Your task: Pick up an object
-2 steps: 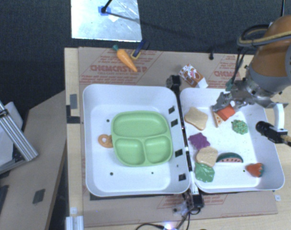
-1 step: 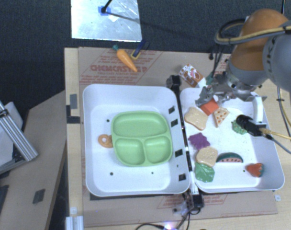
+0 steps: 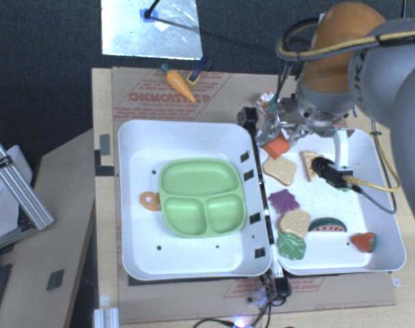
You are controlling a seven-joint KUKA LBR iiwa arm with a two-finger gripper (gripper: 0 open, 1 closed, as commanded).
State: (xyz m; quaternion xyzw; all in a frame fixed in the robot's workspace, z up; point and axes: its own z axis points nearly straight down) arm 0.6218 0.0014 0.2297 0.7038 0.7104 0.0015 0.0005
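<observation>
I see the gripper point(image 3: 274, 130) low over the right bin point(image 3: 388, 241) at its eleven o'clock corner, just above an orange-red block point(image 3: 276, 147). I can't tell how it is set. A bread slice point(image 3: 280, 170) lies just beside the block at five o'clock.

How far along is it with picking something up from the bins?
Done: the claw has been brought low over the right bin, above the orange-red piece and the toast slice. In hand: nothing visibly lifted; every toy food lies on the bin floor. Left: the grasp and lift.
</observation>
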